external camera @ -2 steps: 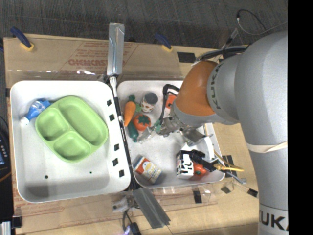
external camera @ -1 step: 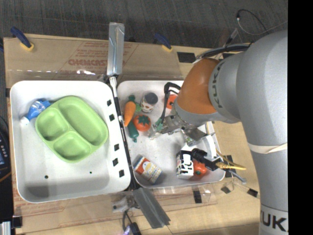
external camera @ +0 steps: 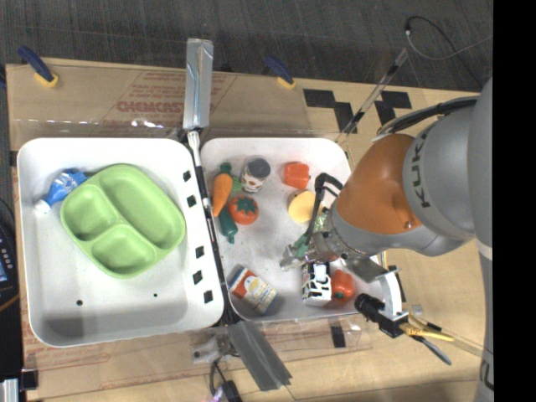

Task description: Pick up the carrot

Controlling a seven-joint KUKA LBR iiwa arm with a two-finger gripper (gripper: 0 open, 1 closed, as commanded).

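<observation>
In the right bin (external camera: pixel 270 147): one carrot (external camera: pixel 220 191), one tomato (external camera: pixel 244 210); gripper (external camera: pixel 303 249) (grip unreadable) hangs nearby.

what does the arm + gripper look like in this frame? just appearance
Grey rounded arm with a glossy orange band above the wrist and dark "KU" lettering on the grey shell. The gripper is a dark metallic assembly with a black cable looping by it. A black-and-white patterned block sits beneath the wrist.

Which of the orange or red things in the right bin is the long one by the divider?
The carrot: long, tapered, with a green top, beside the divider. The tomato next to it is round and red.
</observation>
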